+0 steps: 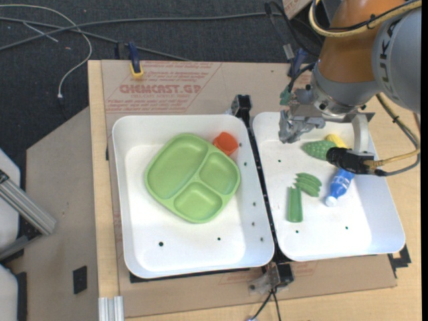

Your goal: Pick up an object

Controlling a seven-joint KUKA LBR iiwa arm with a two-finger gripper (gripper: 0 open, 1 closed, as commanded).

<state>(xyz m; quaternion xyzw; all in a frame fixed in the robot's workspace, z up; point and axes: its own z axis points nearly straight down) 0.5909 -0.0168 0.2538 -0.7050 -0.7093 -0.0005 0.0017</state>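
Over the right bin's (381, 233) far left corner the gripper (292, 131) hangs, fingers' state unclear, apart from the green pieces (304, 182); descending there risks grasping nothing.

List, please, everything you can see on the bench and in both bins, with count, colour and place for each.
Bins: 2, white, side by side on the bench, left bin and right bin.
Divided plate: 1, light green, middle of the left bin.
Orange object: 1, orange, left bin, at the plate's far right edge.
Green stick: 1, green, right bin, near its middle.
Green ridged piece: 1, green, right bin, just above the stick.
Blue and white bottle: 1, right bin, right of the ridged piece.
Corn-like toy: 1, green and yellow, right bin, far side.
Cardboard sheet: 1, brown, under the bins.
Gripper: 1, grey, over the right bin's far left part.
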